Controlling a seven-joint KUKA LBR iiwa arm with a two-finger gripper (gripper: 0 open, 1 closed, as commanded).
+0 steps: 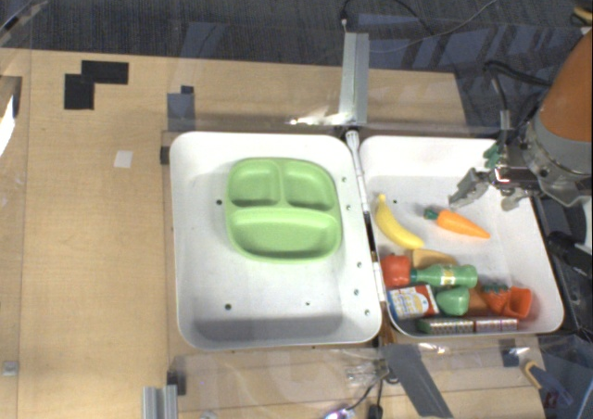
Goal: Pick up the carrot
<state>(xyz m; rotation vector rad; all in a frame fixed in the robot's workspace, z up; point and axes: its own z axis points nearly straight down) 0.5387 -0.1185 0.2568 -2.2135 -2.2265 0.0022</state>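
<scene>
In the left white bin (199,315) sits a green 3-compartment plastic tray (283,207). In the right white bin (408,162), a yellow toy banana (397,227) lies left of the small orange plastic carrot (459,223), which looks light, stiff and slick; I'd grip its thicker middle. Toy bottles and packets (454,292) crowd the near side, well apart. The 2-finger gripper (488,187) hovers spread wide, holding nothing, just beyond the carrot.
</scene>
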